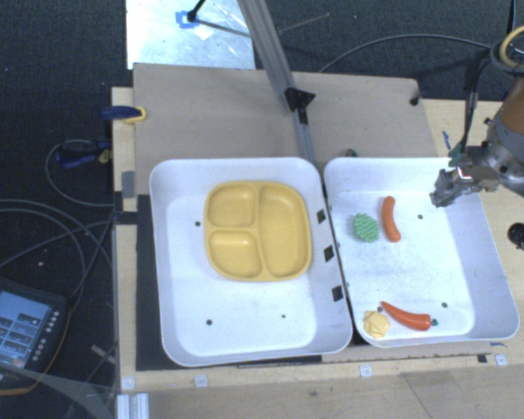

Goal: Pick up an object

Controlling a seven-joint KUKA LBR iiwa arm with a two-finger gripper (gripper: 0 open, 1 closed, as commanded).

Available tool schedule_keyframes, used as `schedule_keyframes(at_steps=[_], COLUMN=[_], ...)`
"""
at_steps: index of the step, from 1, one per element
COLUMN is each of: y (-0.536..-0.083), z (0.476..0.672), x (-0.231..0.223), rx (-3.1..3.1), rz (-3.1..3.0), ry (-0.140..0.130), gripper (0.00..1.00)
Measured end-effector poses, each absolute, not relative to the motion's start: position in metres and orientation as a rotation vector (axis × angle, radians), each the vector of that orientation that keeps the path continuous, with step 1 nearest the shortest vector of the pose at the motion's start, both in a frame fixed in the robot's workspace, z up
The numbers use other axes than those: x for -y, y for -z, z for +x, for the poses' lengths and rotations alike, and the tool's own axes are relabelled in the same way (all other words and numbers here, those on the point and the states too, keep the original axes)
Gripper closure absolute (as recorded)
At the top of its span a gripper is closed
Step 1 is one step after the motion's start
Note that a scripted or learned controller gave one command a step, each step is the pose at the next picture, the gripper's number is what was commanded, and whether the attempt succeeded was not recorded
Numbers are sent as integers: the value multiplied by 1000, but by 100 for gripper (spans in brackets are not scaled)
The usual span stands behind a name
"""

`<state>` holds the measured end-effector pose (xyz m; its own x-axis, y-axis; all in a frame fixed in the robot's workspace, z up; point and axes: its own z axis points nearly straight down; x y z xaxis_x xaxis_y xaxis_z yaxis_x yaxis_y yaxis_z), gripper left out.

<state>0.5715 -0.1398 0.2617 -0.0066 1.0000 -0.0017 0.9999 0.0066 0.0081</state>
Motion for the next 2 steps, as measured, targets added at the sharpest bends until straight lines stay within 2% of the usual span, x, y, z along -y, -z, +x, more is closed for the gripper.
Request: schedule_keyframes(at_steps=[2], y=[-252], z=[556], x=[16], rx=[-2236], rz=[2210], ry=[-3], gripper=[100])
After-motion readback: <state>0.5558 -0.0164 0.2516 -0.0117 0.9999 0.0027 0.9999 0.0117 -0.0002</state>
